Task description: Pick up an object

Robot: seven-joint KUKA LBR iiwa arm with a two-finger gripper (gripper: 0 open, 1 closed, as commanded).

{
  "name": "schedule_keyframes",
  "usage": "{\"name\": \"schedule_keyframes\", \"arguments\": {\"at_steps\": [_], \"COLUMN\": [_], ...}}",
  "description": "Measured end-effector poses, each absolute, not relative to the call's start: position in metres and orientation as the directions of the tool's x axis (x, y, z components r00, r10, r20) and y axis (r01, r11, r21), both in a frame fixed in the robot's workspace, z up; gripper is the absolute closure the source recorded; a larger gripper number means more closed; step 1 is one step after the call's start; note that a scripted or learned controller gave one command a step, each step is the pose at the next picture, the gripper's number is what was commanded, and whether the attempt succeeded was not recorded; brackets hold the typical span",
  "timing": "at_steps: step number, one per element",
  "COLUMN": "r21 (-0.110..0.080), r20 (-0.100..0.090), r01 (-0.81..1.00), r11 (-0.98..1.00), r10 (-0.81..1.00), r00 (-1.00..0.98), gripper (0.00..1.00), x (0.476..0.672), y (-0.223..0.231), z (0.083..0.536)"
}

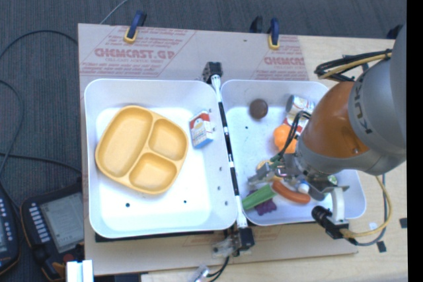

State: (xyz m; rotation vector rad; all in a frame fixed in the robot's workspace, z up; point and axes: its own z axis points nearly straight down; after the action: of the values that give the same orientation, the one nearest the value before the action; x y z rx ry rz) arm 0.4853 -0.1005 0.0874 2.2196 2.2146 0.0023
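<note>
My gripper (269, 172) is low inside the right bin (241, 142), reaching in from the right under the orange wrist band. It hovers just above a green object (258, 197) and a purple piece (266, 208). An orange-red sausage-shaped item (292, 193) lies at its lower right. An orange ball (282, 137) sits just behind it, partly covered by the wrist. Farther back are a brown ball (258, 108) and a silver can (299, 104). I see nothing held.
The left bin (106, 208) holds a yellow divided plate (141, 148) and a small red, white and blue carton (201, 130) near the divider. Cables and a black part (328, 218) hang off the arm at the right bin's front corner.
</note>
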Motion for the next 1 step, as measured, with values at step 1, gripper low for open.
{"name": "schedule_keyframes", "arguments": {"at_steps": [1], "r21": [0.009], "r20": [-0.003], "r01": [1.000], "r11": [-0.002], "r10": [1.000], "r00": [0.002], "gripper": [1.00], "x": [0.4869], "y": [-0.1001], "z": [0.0981]}}
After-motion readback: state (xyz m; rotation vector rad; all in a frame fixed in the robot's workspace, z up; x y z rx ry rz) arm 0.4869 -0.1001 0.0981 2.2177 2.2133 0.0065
